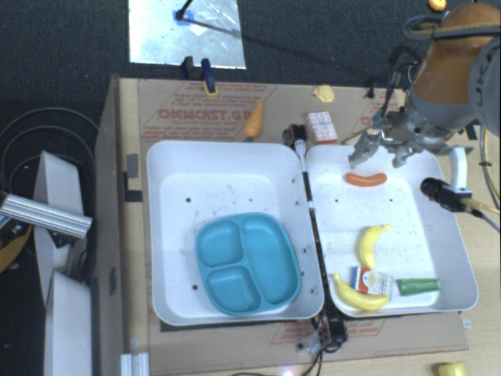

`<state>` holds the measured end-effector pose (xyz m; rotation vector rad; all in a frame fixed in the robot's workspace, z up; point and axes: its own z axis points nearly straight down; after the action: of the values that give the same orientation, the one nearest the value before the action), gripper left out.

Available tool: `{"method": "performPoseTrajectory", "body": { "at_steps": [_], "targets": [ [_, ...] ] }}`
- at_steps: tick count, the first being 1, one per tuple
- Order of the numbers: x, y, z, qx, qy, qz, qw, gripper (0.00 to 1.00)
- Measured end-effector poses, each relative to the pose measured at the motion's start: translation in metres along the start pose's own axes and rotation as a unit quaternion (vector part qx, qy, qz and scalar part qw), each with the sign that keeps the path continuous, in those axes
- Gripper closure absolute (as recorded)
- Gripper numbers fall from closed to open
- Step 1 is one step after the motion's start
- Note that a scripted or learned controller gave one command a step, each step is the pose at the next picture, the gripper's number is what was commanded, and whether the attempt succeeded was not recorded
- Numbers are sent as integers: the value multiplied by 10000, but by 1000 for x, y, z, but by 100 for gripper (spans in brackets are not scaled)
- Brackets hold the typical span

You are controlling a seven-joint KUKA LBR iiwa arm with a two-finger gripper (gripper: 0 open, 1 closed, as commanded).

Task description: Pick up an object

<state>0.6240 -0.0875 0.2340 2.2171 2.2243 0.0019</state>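
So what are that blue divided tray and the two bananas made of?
The blue divided tray looks like moulded plastic: uniform colour, soft sheen, rounded compartment walls. The bananas, one upright and one along the bin's front edge, are probably plastic toy fruit, judging by their even, unblemished yellow, though real fruit can't be excluded from this view.

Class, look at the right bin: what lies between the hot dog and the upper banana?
Nothing: bare white bin floor separates the hot dog from the upper banana, as the camera view shows.

Arm cropped at right edge
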Motion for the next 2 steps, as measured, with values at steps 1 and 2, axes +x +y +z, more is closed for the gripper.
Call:
{"method": "performPoseTrajectory", "body": {
  "at_steps": [1, 2],
  "targets": [
    [-31, -19, 34, 2, -6, 16, 10000, 0],
    [-37, -62, 91, 6, 0, 13, 10000, 0]
  ]
}}
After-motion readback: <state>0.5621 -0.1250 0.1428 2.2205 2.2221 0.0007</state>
